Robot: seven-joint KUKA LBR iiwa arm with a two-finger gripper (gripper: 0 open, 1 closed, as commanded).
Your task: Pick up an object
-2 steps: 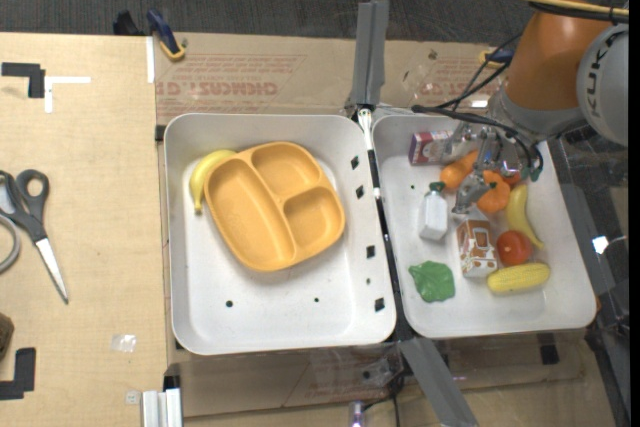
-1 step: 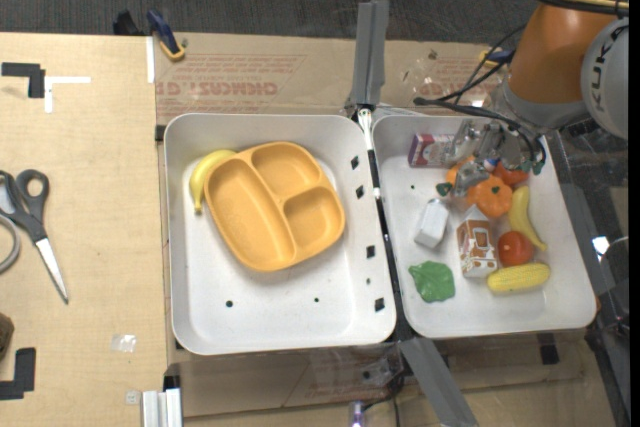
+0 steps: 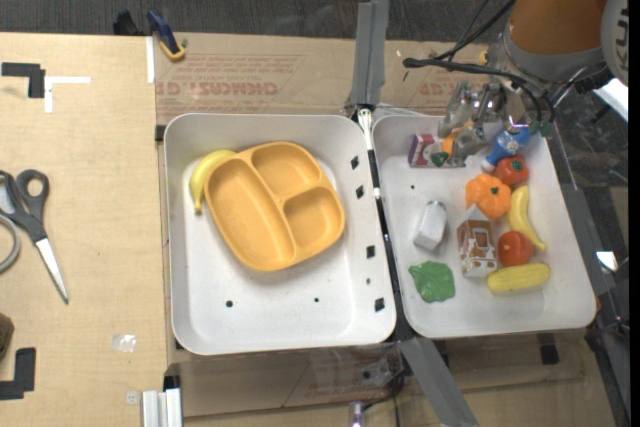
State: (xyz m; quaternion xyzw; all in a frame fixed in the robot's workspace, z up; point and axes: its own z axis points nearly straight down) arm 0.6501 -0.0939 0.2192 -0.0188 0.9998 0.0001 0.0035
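Hanging over the far rim of the right bin (image 3: pixel 570 310), the gripper (image 3: pixel 478 111) sits above a small purple carton (image 3: pixel 428 151); whether its claw is apart or together cannot be told. Objects crowd that bin's right half: an orange fruit (image 3: pixel 489 196), two tomatoes (image 3: pixel 512 169), a banana (image 3: pixel 523 215), a corn cob (image 3: pixel 518 277), a brown box (image 3: pixel 476 248), a grey block (image 3: pixel 431 224) and a green piece (image 3: pixel 433 281). Open floor lies along its left edge. The left bin (image 3: pixel 260 320) holds a yellow divided tray (image 3: pixel 275 205), its near half bare. Cardboard (image 3: pixel 240 80) beyond carries mirrored, unreadable red print.
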